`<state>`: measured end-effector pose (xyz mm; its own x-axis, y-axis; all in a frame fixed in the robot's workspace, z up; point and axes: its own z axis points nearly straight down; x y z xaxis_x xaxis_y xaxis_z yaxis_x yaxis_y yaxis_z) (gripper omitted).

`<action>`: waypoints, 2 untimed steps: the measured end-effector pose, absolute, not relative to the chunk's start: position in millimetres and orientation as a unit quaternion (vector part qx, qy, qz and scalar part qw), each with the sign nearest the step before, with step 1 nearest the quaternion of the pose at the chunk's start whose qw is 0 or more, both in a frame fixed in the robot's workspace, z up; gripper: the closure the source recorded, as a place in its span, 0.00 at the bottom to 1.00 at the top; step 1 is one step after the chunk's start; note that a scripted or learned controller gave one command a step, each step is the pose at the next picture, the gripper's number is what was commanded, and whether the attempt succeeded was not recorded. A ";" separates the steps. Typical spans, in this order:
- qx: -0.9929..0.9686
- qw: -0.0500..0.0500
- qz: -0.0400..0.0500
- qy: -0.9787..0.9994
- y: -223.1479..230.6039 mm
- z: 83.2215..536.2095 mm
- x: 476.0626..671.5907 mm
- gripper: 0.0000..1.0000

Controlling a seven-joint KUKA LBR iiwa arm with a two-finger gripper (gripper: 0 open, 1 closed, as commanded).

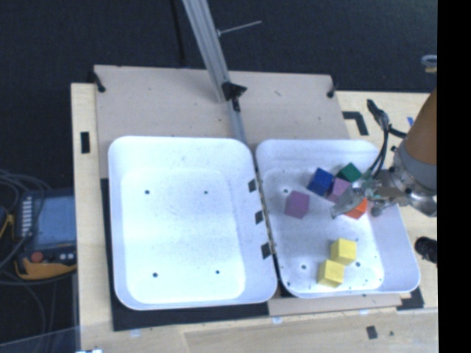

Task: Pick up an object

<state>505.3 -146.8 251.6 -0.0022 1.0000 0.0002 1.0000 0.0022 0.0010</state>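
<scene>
The right bin [390, 259] holds several small blocks. A purple cube [296, 204] lies left of centre. A blue cube [321, 182], a green block [349, 172] and a pale purple block [340, 188] cluster at the back. Two yellow cubes [343, 251] [331, 273] sit near the front. My gripper [358, 204] reaches in from the right, low over an orange block [358, 211], which is partly hidden beneath it and just in front of the pale purple block. I cannot make out how the gripper stands around the orange block.
The left bin [180, 219] sits beside the right one, with black clips [261, 215] along the shared edge. A slanted metal pole [210, 46] rises behind the bins. A pendant and cables [44, 230] lie off the bench at left.
</scene>
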 end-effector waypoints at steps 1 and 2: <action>0.707 0.001 0.001 0.707 -147.2 251.6 505.4 0.00; 0.707 -0.001 -0.001 0.707 -154.2 205.6 499.8 0.00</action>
<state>499.8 -154.2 205.6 0.0009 1.0000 -0.0006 1.0000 -0.0009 -0.0036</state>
